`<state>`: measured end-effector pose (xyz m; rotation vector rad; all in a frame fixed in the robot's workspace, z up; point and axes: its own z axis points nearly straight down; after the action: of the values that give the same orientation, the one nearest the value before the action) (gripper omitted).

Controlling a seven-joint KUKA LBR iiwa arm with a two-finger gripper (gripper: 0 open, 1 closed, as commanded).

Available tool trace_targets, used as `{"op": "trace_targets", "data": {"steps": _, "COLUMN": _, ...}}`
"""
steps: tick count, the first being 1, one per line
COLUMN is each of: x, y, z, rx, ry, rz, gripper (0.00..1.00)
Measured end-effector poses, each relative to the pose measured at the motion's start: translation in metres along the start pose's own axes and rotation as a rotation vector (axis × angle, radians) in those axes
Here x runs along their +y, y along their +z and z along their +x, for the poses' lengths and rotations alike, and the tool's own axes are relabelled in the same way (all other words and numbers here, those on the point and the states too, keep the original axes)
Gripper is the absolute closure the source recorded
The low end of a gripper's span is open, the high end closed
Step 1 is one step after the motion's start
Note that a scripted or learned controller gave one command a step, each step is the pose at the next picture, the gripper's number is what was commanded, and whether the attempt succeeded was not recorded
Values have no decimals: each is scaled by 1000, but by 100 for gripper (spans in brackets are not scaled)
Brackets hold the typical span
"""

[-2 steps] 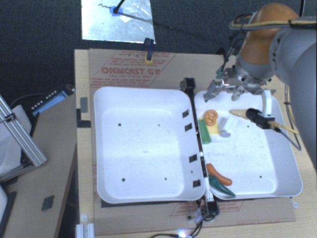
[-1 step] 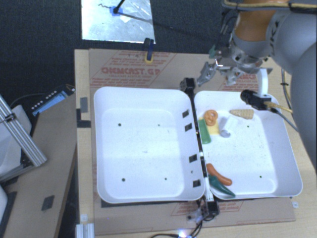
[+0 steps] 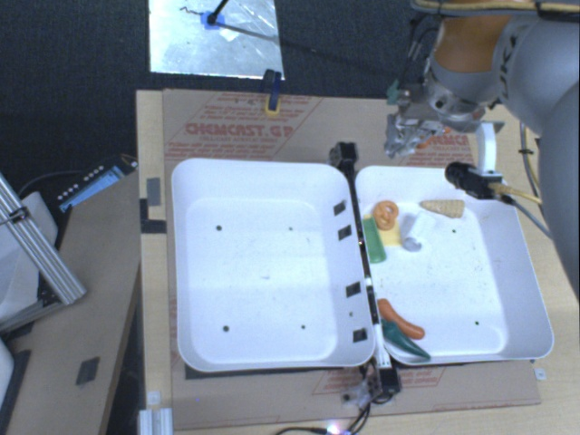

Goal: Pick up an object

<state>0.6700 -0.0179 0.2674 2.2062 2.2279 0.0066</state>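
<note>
Nearest, in the right bin (image 3: 507,333), an orange carrot-like piece (image 3: 400,317) atop a teal piece (image 3: 401,346) by the divider; farther in, a green stick (image 3: 373,240), yellow block (image 3: 391,235), orange ring (image 3: 386,212), pale clear lump (image 3: 411,242), tan wedge (image 3: 442,207); left bin (image 3: 263,270) alongside; beyond the far rim, gripper (image 3: 405,140) hovering, grasping nothing visible; fingers too blurred to judge.
</note>
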Motion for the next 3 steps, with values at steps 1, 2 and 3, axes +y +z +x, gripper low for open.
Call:
{"op": "trace_targets", "data": {"steps": 1, "x": 0, "y": -79, "z": -44, "rx": -2, "ry": 11, "rz": -3, "gripper": 100}}
{"op": "trace_targets", "data": {"steps": 2, "x": -1, "y": -221, "z": -88, "rx": -4, "ry": 11, "rz": -12, "gripper": 100}}
{"op": "trace_targets", "data": {"steps": 3, "x": -63, "y": -184, "z": -60, "rx": 3, "ry": 5, "rz": 10, "gripper": 100}}
